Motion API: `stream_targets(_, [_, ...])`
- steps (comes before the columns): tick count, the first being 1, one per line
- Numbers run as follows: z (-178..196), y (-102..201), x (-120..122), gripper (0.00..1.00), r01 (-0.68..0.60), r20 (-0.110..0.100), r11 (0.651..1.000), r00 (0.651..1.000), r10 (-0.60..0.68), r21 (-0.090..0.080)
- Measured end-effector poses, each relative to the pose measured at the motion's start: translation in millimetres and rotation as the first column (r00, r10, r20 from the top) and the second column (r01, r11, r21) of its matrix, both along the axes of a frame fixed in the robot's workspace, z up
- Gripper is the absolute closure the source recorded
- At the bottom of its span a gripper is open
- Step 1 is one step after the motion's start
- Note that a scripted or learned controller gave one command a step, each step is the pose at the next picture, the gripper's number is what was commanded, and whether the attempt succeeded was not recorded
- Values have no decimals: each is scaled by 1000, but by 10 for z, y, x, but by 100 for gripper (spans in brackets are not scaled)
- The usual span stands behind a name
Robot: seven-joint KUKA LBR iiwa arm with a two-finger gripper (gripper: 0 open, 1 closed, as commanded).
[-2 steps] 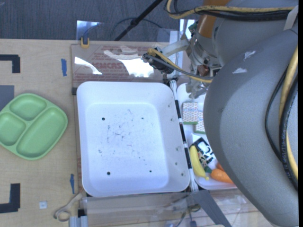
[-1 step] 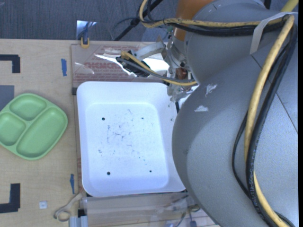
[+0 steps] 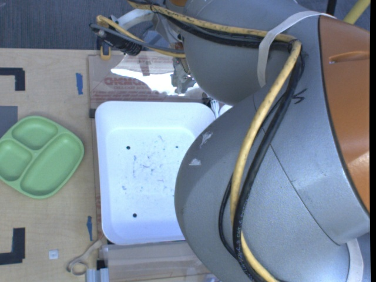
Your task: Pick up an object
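Observation:
A shallow white bin (image 3: 147,157) lies in the middle of the view, its floor marked with faint scratches and a few small dark holes. The grey arm (image 3: 264,157) with its orange band fills the right side and covers the bin's right part. My gripper (image 3: 181,80) sits at the top, just past the bin's far rim, over a cardboard sheet (image 3: 123,84). Cables and the wrist hide most of it. I see no object between its parts.
A green divided plate (image 3: 40,156) rests on the wooden bench to the left of the bin. Blue tape marks (image 3: 79,83) and black corner marks (image 3: 16,78) lie on the bench. A loop of cord (image 3: 82,262) lies near the bin's front left corner.

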State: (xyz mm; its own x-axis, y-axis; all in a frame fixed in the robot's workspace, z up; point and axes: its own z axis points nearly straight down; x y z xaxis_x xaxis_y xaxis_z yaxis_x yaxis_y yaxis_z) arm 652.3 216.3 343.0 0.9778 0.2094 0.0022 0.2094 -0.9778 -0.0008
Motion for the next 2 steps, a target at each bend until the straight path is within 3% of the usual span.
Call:
stream_targets(1, [-588,-331,-176,100,12,-4,1000,1000,-12,-1])
stream_targets(2, [-491,-346,-169,100,16,-4,1000,1000,-16,0])
